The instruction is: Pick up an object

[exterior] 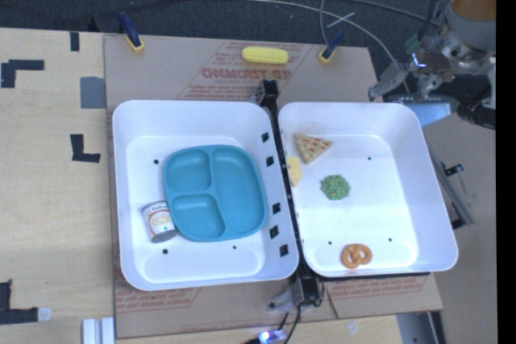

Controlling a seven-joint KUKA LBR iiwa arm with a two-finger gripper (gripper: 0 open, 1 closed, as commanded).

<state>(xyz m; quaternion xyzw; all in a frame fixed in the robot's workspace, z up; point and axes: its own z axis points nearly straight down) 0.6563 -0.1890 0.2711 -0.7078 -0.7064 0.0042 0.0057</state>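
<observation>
Nothing picked up yet.
Gripper (397,86) hovers off the right bin's (427,165) far corner, jaw state unclear; pretzel (355,255) untouched.

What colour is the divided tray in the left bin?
Teal blue. The divided tray shows plainly in the camera view, lying in the left bin.

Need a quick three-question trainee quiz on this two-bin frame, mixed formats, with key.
1. True or false: the small tin can touches the blue divided plastic plate.
2. Which bin holds the brown pretzel? A) left white bin B) right white bin
3. Fill in: the yellow banana-shaped toy lies on the ___ sheet behind the bins.

Key: 1 true; 2 B; 3 cardboard.
</observation>
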